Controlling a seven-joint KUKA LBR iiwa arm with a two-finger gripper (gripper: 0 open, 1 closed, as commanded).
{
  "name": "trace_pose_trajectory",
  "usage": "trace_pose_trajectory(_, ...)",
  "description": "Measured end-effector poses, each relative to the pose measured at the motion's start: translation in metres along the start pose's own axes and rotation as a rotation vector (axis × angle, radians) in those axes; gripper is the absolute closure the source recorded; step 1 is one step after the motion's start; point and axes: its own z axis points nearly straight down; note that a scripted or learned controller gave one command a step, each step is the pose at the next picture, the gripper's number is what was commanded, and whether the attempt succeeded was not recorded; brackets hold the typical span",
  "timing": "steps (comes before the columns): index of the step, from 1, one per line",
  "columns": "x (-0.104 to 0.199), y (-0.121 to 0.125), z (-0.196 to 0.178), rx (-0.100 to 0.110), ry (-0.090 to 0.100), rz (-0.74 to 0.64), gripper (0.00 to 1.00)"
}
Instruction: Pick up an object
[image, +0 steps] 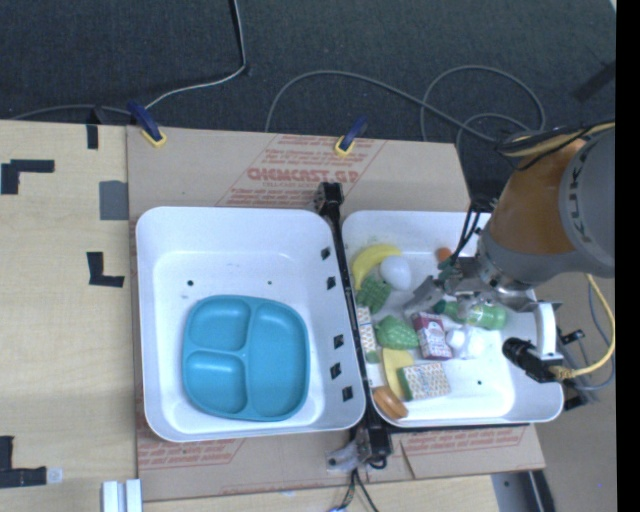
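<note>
Low, gripper (443, 290) over right bin (530, 405)

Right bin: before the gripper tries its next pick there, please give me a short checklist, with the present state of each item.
1. Gripper is over the right bin, above the pile: ok.
2. A thing is between its fingers: cannot tell.
3. Targets lie near it: ok. A green bottle and a red packet are close below it.
4. Targets lie apart from each other: not ok. The banana, white egg and green toys touch or overlap.
5. Left bin stays out of the way: ok. It holds a blue tray, far from the gripper.
</note>
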Motion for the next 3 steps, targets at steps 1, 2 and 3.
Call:
trace_pose_trajectory(1, 0.001, 0.001, 0.068, -0.011, -0.002, -0.001, 0.0)
trace_pose_trajectory(2, 0.0, 0.001, 0.059, -0.01, -0.004, 0.0, 1.0)
trace_pose_trajectory(3, 0.075, -0.031, -0.029, -0.002, 0.0, -0.002, 1.0)
